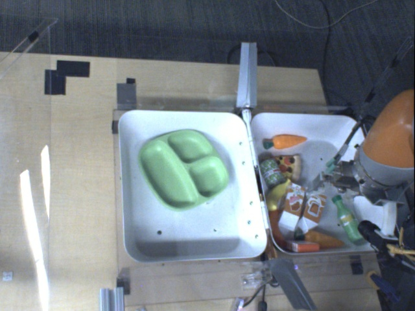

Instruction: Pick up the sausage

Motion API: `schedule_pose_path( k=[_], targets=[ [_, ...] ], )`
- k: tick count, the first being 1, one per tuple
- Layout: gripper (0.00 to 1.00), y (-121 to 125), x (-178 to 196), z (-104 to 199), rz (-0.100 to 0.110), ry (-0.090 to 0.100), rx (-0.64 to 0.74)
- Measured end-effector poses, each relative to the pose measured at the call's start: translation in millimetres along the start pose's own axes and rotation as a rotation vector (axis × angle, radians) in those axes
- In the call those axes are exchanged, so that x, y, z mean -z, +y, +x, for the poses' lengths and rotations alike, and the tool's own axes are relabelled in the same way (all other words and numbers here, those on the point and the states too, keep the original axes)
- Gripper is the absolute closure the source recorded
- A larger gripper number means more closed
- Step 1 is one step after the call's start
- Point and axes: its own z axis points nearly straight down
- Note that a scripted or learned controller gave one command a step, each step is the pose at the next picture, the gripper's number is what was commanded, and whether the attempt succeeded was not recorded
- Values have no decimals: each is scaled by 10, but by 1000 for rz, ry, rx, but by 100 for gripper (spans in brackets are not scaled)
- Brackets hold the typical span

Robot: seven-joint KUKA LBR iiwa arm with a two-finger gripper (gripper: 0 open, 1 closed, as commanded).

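Gripper [329, 173] low inside the right bin [322, 123], at the end of the grey KUKA arm [388, 141] reaching in from the right; released or clenched, impossible to tell at this slant, and nothing seen in its grasp

Left bin [136, 238] given over to a green sectioned plate [185, 167], lying flat at its middle, probably as a place to set things down

Right bin crowded with toy groceries, heaped loosely as if tipped in: two brown-and-white cartons [305, 205] just below the gripper, a green bottle [345, 219] on its side to their right, a carrot [288, 141] apart near the far wall, a banana [279, 190] and a small can [269, 172] by the left wall

Sausage [322, 239], judged to be the brownish piece along the near wall, below the cartons and untouched

Beneath it all, a dark carpeted floor [162, 11] with a loose cable [324, 8], then the pale wooden bench [65, 173], glare on its left side
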Motion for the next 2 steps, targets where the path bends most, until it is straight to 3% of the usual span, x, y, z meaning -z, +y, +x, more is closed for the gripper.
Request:
schedule_pose_path(
  k=[1, 2],
  targets=[
    [0, 587, 143, 147, -2, 0, -101],
    [0, 687, -539, 286, -11, 4, -353]
  ],
)
